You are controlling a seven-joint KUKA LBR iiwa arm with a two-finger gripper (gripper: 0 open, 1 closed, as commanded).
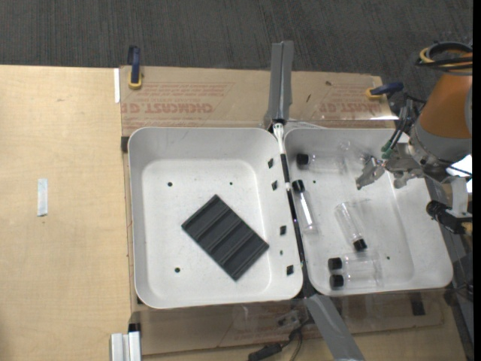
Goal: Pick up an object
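Gripper [370, 173] near right bin's [421, 280] back edge, finger state impossible to tell. Ribbed dark slab [225, 237] mid left bin [143, 201]. Clear vials [353, 222] toward right bin's front edge.

Arm [451, 111] cut off — right edge.

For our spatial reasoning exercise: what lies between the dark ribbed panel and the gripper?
In the camera view, between the dark ribbed panel and the gripper stand the bins' adjoining walls and a black-capped clear tube.
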